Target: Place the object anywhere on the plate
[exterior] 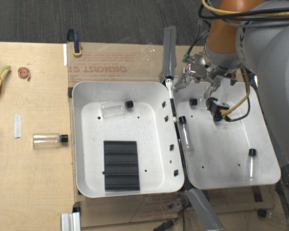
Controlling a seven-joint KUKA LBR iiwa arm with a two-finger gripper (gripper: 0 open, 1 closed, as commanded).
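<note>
black plate [120, 165], left bin | vial [252, 161] well apart from pincer [198, 83] | pincer open, holding nothing

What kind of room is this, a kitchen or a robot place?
Most likely a robot test lab, not a kitchen. A big grey robot arm with loose cables reaches over two white bins on a plywood bench, and small clear bottles lie scattered for it to pick up.

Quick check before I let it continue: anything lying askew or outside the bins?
Yes. One clear vial lies on its side on the bench, left of the left bin. Another vial rests along the right bin's left wall. The dark ridged plate sits square in the left bin.
</note>
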